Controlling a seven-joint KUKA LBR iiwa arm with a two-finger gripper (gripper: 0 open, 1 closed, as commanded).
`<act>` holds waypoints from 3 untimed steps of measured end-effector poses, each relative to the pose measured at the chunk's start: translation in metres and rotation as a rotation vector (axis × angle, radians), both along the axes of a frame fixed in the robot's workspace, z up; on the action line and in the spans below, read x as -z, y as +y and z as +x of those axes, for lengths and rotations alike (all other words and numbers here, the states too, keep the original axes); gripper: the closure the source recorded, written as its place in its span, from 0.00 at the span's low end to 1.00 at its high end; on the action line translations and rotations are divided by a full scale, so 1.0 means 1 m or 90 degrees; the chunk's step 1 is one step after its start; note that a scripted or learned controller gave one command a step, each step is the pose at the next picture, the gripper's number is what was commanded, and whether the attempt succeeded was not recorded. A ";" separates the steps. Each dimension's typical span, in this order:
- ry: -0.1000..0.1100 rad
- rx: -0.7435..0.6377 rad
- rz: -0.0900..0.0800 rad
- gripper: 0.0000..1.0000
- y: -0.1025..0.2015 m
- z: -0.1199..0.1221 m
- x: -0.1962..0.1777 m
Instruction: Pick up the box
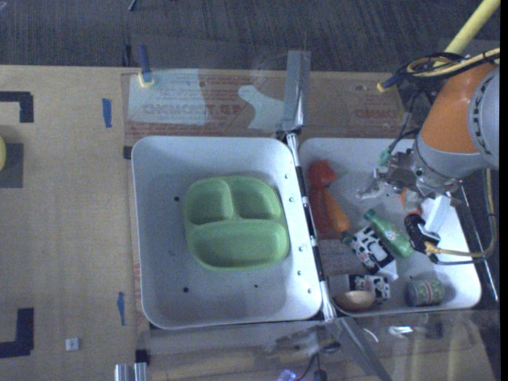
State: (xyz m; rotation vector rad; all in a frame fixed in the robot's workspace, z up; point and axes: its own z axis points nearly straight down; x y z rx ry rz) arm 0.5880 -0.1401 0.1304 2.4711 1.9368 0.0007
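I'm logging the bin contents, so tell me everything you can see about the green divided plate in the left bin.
The green divided plate is a rounded-corner tray that looks like matte plastic, light green all over. It has three compartments: two smaller ones along the far side and one wide one along the near side, split by raised ridges. It lies flat and right side up, slightly rotated, near the middle of the left bin, resting on the bin's white floor. Nothing else touches it, and its compartments hold nothing.
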 end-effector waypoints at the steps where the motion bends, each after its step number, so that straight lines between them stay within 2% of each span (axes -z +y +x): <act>1: 0.000 -0.007 0.000 0.00 0.009 0.033 0.013; 2: -0.001 0.002 0.001 0.00 0.024 -0.047 0.044; 3: 0.000 0.046 0.000 0.00 0.030 0.038 0.045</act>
